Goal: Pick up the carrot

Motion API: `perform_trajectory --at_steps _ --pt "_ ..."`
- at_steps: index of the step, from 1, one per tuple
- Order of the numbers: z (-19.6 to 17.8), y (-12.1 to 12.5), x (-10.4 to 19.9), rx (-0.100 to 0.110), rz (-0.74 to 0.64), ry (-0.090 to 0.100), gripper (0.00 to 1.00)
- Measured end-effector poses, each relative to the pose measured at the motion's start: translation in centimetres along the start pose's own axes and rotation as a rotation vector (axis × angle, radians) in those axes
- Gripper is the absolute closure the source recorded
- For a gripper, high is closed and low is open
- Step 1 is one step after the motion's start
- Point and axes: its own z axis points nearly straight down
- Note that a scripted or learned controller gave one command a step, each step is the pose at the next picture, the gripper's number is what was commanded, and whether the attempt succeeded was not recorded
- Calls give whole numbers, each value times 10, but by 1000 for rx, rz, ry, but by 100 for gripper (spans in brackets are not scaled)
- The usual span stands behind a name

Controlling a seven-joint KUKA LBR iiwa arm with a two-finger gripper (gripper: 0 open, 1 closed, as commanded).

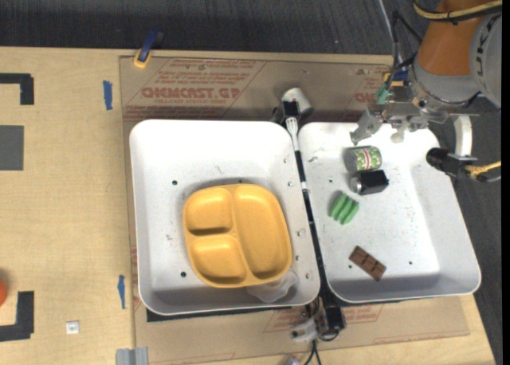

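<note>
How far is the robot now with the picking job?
Done: nothing yet; the can, green piece and brown bar all lie in the right bin. In hand: the hand hangs above that bin's far end, near the can. Left: the whole pick, reaching, gripping and lifting; I cannot tell which item is the target.

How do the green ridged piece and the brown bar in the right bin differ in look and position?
The green ridged piece is bright green and grooved; the brown bar is dark brown, flat and segmented. The green piece lies mid-bin, below the small can; the brown bar lies nearer the bin's front edge. Both rest loose in the right bin, apart from the gripper.
</note>
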Motion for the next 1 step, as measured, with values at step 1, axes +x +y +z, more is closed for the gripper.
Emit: perform_trajectory --at_steps 1 --pt "112 -87 17 -1 124 0 0"
